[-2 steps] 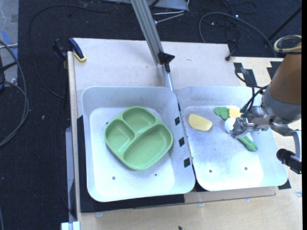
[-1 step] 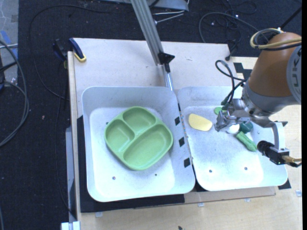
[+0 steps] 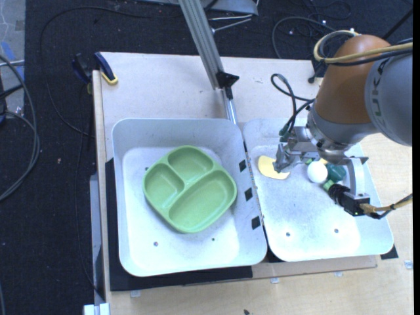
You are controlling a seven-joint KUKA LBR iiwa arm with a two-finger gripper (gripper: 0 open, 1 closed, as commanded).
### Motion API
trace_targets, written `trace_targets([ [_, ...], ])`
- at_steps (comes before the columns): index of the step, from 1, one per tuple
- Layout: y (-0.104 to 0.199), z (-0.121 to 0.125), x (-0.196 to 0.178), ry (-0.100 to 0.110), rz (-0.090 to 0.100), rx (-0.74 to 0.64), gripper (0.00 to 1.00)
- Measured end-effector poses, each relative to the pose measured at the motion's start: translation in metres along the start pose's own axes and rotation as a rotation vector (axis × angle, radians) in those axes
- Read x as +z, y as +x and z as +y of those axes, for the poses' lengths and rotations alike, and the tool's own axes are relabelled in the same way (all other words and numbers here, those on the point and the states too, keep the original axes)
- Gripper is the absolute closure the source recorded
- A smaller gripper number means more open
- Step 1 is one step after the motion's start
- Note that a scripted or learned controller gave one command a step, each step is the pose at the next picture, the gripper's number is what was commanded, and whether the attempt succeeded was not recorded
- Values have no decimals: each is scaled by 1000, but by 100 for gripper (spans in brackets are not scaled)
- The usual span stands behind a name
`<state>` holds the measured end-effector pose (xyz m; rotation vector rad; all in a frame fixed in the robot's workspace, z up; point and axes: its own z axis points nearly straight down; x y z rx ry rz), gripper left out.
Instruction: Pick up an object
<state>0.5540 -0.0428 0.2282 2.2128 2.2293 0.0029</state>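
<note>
**Not yet picked: gripper low at yellow piece, right bin**

Task status: nothing lifted as far as visible. Every loose item sits on a bin floor. Judged phase: reach/descend or grasp attempt, with closing on the item, lifting and clearing the bin left to do.

Arm (image 3: pixel 357 87) comes in from upper right of frame. The gripper (image 3: pixel 283 159) is down in the upper-left part of the right bin (image 3: pixel 328 241), close to the divider between bins. Its tip looks to be at, or touching, the right edge of a flat yellow piece (image 3: pixel 268 167) lying on the bin floor. Contact can't be confirmed from this angle. Can't tell whether the gripper is open or closed, since the wrist body blocks that part. Nothing seen held.

Likely target: the yellow piece, centre-right of frame, flat, so probably hard to grip from above.

Other candidates: a white ball (image 3: pixel 317 171) just right of the gripper, and a teal object (image 3: pixel 337 172) beside the ball, partly hidden under the wrist.

Left bin (image 3: pixel 131 149) holds a green divided plate (image 3: pixel 190 188), centre-left of frame, well apart from the gripper.
</note>
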Motion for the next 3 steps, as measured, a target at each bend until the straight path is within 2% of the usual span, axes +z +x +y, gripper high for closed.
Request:
trace_targets([
  [1,39,24,-7,-1,0,0,100],
  [2,79,57,4,0,0,0,100],
  [3,115,88,-1,-1,1,1,100],
])
